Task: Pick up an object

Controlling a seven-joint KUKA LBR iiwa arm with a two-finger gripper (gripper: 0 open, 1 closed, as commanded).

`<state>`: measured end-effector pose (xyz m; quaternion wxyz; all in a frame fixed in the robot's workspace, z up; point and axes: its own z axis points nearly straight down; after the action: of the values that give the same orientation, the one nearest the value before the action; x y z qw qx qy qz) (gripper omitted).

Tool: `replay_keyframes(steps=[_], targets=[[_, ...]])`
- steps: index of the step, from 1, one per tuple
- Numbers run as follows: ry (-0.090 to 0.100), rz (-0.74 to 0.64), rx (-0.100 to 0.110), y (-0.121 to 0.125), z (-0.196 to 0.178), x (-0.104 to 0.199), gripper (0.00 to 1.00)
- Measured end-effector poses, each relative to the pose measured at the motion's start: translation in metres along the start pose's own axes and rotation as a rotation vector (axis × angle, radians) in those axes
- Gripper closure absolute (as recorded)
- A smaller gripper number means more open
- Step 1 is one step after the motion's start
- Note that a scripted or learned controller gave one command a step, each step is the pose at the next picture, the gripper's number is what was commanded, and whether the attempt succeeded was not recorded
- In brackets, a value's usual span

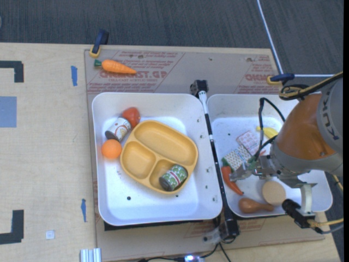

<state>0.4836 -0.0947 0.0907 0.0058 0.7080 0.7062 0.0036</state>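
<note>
Right bin [327, 201]: 1 egg [272, 192], 1 gripper [248, 171], state unclear | left bin [103, 146]: 1 tray [158, 154], 1 can [173, 177]

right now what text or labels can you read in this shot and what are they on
Red print on the cardboard sheet under the bins: mirrored and faded, too blurred to read.
Label on the small can in the yellow tray: too small.
Label on the bottle: too small.
Letters on the arm: cut off, unreadable.
</note>
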Motion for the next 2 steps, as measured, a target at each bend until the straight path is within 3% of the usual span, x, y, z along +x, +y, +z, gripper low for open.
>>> replay_keyframes(steps=[2], targets=[[0.0,0.0,0.0,0.0,0.0003,-0.0013,0.0]])
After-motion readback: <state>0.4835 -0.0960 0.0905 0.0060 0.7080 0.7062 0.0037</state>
